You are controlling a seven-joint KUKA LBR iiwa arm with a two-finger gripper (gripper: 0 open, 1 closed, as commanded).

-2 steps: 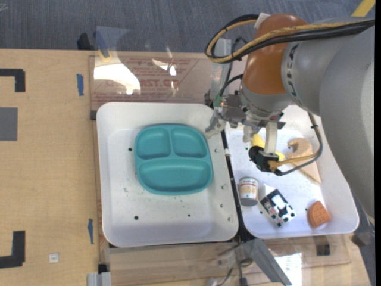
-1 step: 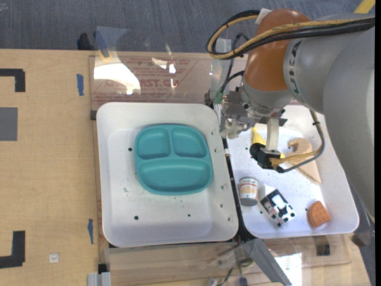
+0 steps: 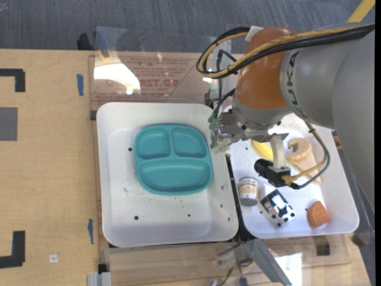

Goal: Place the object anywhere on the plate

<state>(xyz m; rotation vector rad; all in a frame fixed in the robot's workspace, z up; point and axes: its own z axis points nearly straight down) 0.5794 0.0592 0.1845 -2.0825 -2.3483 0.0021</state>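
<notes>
A teal plate (image 3: 173,158) with three compartments lies in the left white bin (image 3: 113,177), with nothing on it. My gripper (image 3: 219,133) hangs over the divide between the two bins, just off the plate's upper right rim. The wrist and the orange band hide most of it, and I see no object under it. In the right bin (image 3: 339,219) lie a yellow object (image 3: 264,148), a pale beige piece (image 3: 301,152), a small can (image 3: 248,189), a black-and-white object (image 3: 278,208) and an orange item (image 3: 318,214).
The big grey arm covers the upper part of the right bin. Cables loop above the wrist. Small dark specks dot the left bin's floor around the plate. Brown bench surface stretches to the left of the bins.
</notes>
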